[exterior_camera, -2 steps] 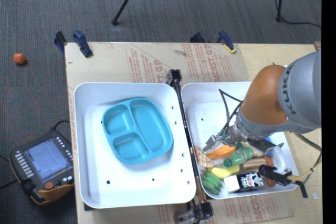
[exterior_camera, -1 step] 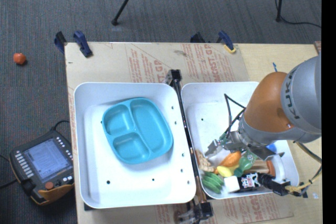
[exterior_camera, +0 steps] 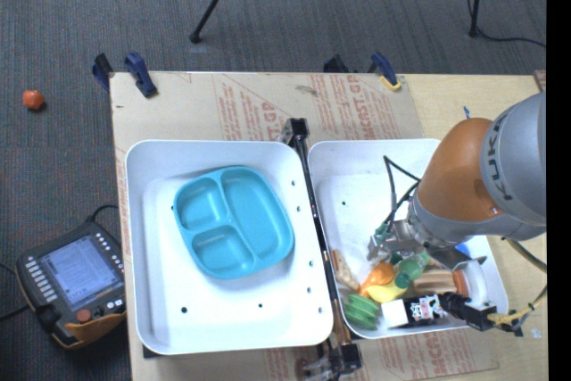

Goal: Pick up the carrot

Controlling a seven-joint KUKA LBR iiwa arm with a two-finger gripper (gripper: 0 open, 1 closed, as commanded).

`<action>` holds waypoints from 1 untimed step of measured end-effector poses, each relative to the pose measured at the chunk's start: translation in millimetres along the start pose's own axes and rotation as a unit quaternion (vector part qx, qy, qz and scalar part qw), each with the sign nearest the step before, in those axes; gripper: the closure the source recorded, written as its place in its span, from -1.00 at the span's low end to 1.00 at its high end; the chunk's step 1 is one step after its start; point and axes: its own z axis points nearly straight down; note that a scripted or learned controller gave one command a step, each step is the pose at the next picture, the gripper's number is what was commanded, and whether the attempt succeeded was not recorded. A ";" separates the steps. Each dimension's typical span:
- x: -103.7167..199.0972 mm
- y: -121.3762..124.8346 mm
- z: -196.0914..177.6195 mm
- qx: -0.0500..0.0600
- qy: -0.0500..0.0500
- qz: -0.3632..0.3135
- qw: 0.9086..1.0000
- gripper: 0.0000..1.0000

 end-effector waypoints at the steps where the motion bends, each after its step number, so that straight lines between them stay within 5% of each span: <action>1: 12.5 19.9 -90.4 0.000 -0.001 0.186 0.983 1.00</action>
